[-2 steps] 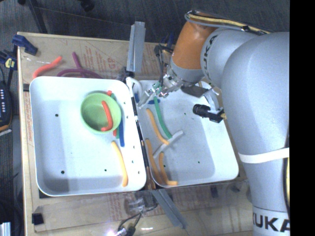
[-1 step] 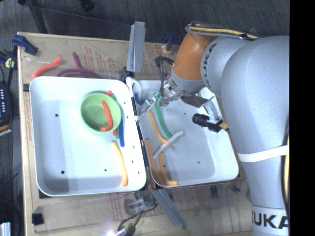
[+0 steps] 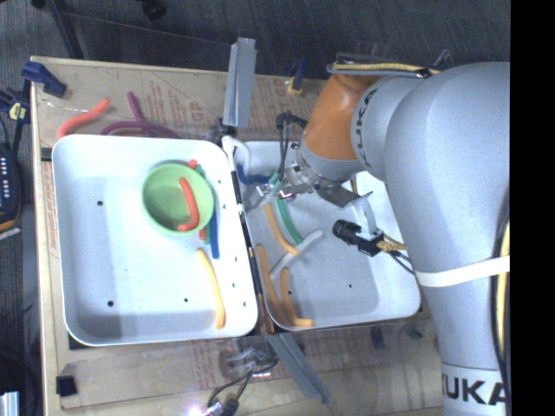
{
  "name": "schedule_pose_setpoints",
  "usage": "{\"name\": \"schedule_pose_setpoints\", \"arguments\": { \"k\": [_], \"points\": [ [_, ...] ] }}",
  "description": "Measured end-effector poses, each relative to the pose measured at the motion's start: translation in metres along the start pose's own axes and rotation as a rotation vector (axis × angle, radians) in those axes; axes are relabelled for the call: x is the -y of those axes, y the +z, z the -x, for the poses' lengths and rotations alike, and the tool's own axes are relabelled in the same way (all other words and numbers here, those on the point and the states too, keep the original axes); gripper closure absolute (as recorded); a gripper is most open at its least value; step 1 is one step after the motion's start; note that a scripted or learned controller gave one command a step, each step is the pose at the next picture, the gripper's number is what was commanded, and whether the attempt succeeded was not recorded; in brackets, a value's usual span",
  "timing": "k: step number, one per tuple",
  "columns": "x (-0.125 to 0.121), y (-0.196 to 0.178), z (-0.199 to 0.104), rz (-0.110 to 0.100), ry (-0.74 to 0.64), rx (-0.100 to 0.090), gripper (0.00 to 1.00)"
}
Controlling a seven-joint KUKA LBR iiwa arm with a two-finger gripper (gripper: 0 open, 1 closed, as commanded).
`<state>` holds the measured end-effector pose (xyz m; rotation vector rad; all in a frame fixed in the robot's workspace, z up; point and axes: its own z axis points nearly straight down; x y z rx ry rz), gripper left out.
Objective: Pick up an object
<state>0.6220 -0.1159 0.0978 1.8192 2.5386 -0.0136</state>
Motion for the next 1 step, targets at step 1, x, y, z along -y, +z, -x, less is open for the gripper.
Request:
{"name": "schedule_pose_setpoints", "arguments": {
  "k": [1],
  "points": [
    [-0.0029, -0.0092, -0.0059, 0.001, -0.009, -0.009, 1.0]
  ]
}}
